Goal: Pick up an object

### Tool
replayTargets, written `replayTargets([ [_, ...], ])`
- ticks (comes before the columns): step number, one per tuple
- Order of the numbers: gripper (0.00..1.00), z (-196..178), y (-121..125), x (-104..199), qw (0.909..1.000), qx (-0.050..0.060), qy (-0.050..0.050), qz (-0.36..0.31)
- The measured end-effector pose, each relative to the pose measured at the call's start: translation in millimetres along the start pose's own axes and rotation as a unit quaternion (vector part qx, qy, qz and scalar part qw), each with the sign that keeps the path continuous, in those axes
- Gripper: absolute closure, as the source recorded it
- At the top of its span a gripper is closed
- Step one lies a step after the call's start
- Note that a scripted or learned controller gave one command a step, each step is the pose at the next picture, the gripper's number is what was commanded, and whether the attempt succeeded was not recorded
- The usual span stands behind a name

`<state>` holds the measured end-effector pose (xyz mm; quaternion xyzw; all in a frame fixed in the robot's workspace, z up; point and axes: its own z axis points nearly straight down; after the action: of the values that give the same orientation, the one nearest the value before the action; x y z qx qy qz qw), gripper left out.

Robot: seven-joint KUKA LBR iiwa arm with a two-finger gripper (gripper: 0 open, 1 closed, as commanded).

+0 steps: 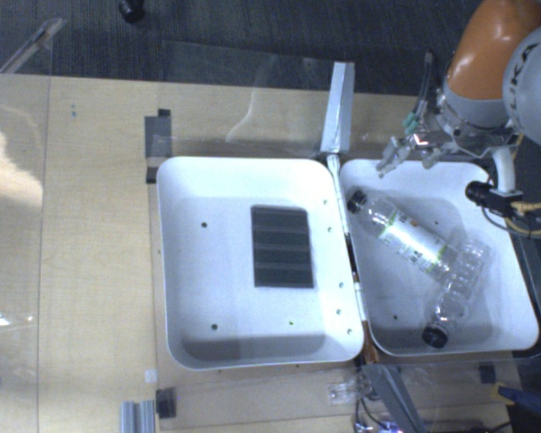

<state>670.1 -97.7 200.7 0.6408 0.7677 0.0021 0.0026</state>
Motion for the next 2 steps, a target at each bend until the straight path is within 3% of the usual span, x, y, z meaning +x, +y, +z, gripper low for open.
replayTargets([
  [1, 0.00, 98.4, -59.3, 6.7, 1.0000, -0.001, 0.000, 0.000],
  [2, 0.00, 112.7, -20.5, 12.2, 0.9948, -0.002, 0.000, -0.102],
])
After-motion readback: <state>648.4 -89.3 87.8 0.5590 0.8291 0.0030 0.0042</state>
